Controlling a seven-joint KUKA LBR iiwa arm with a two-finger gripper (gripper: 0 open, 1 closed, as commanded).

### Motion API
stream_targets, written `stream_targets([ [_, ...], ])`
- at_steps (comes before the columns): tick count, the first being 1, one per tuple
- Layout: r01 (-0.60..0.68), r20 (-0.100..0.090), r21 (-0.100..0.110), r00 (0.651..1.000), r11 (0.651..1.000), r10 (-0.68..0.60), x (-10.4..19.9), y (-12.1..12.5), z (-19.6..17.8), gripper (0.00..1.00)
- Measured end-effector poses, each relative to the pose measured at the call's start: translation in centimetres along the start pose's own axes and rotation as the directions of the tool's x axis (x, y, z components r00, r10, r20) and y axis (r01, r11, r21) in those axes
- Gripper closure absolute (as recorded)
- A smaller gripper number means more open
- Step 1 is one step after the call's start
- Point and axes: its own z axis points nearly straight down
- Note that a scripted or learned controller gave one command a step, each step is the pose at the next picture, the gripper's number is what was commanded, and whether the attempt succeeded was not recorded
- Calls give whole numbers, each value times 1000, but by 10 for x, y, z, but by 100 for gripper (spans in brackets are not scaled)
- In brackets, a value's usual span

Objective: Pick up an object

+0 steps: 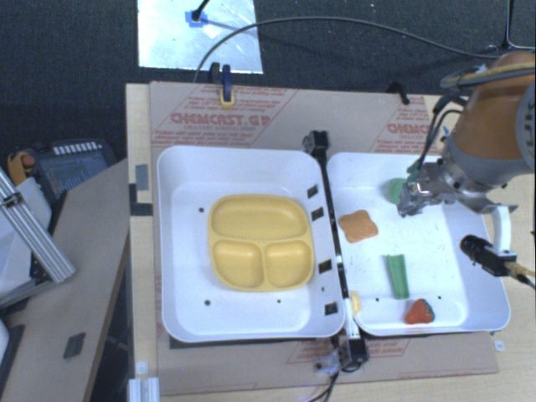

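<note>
In the right bin point(481, 312) lie an orange flat piece point(358, 225), a green stick point(397, 275) and a red strawberry-like item point(420, 311). At the bin's far side, a round green item point(394, 190) sits partly hidden by my gripper point(410, 204). The gripper hangs low at that item's right edge. Whether it touches the item is unclear.
A yellow three-compartment plate point(258, 241) lies in the middle of the left bin point(180, 308). A black clip rail point(327, 224) runs between the two bins. The arm's orange band point(494, 124) hangs over the right bin's far right corner.
</note>
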Motion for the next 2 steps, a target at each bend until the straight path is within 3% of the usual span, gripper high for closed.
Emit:
stream_targets([
  [1, 1, 0, 1, 1000, 1000, -1, 0, 1, -32, 100],
  [2, 4, -1, 3, 1000, 1000, -4, 46, 3, -28, 100],
])
